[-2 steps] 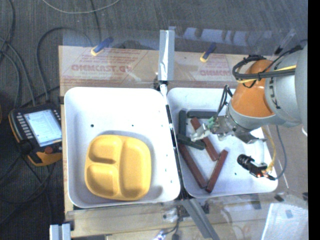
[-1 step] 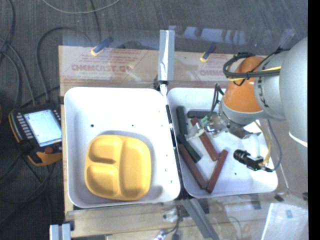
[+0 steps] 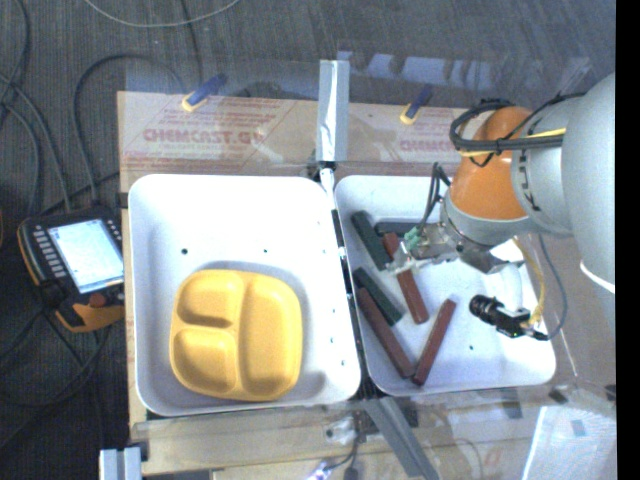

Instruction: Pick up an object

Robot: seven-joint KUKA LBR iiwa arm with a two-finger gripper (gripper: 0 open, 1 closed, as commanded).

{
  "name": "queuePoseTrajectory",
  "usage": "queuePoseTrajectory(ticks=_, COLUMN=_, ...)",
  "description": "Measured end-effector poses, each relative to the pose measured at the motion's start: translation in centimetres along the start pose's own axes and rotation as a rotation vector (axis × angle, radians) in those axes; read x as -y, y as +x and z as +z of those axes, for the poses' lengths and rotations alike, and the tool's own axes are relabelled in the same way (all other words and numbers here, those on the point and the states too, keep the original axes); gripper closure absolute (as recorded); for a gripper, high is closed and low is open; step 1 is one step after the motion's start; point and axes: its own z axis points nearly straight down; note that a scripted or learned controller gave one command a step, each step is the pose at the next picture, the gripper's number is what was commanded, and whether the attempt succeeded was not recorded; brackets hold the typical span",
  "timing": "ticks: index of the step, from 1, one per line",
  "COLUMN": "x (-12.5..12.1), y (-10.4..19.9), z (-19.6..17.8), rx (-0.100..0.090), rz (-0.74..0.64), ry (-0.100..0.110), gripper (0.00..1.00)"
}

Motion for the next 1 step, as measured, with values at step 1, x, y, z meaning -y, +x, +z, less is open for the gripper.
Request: queuePoseTrajectory(ticks=1, x=-5.4, y=2.39, z=-10.08, rx=-0.002, rz=0.067, ry=0.016, gripper=1.0)
